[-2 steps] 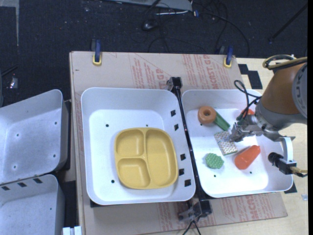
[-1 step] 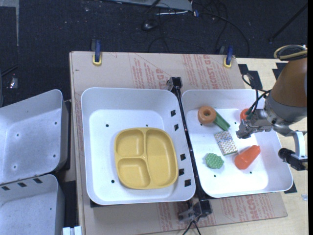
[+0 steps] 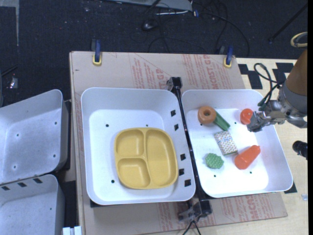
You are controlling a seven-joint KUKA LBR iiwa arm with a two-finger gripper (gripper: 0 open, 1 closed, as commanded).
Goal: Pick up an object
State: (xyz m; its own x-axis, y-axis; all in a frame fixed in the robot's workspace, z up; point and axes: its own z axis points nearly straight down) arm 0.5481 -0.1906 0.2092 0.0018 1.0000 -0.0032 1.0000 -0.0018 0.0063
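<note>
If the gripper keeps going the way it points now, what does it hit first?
Most likely the small red ball: the gripper points left and down into the right bin, and the ball lies just beyond its tip. Height is unclear, so it might touch the bin floor beside the ball instead.

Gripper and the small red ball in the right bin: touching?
Cannot tell. In the camera view the gripper overlaps the red ball's edge, with no plain contact or gap.
</note>
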